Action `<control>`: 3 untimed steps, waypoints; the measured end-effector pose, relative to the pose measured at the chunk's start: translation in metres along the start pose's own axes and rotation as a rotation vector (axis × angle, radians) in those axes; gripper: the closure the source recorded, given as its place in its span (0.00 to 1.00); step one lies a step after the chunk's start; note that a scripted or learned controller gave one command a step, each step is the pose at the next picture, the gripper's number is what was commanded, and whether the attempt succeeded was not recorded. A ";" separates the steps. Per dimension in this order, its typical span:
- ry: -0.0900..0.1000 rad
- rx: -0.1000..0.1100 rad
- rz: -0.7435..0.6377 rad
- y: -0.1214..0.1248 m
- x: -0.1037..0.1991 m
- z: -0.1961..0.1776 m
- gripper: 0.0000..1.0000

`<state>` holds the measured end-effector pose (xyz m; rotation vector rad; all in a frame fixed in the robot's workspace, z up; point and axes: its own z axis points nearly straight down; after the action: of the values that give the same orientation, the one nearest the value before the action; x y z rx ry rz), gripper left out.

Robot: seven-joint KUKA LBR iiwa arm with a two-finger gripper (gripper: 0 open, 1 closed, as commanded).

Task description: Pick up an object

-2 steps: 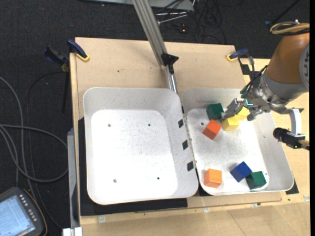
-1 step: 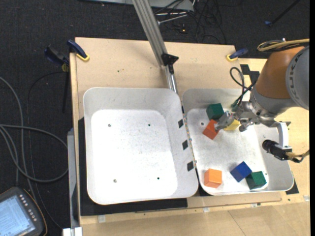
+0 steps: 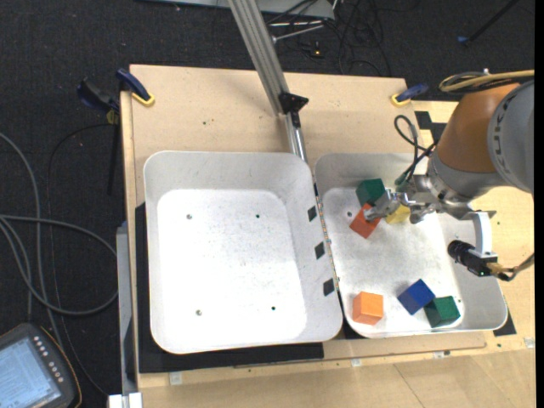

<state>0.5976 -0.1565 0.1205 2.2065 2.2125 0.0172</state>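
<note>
Beige bench (image 3: 212,113) w/ two white bins, dark carpet (image 3: 59,32) around; tool (image 3: 393,207) state unclear.

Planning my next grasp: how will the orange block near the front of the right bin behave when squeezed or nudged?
The orange block looks boxy with flat faces, so it probably slides rather than rolls. It seems rigid. It sits apart from the blue block, so a push likely disturbs nothing.

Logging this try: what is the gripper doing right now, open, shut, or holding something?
Gripper: cannot be told. It sits low in the right bin, among the green block, red block and yellow block; no grasp is visible.
</note>
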 end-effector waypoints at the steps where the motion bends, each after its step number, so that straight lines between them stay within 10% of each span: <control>1: 0.001 -0.005 0.002 0.002 0.000 -0.010 1.00; 3: 0.002 0.012 -0.001 0.014 0.005 -0.118 1.00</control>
<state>0.6090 -0.1508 0.2390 2.2127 2.2206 0.0054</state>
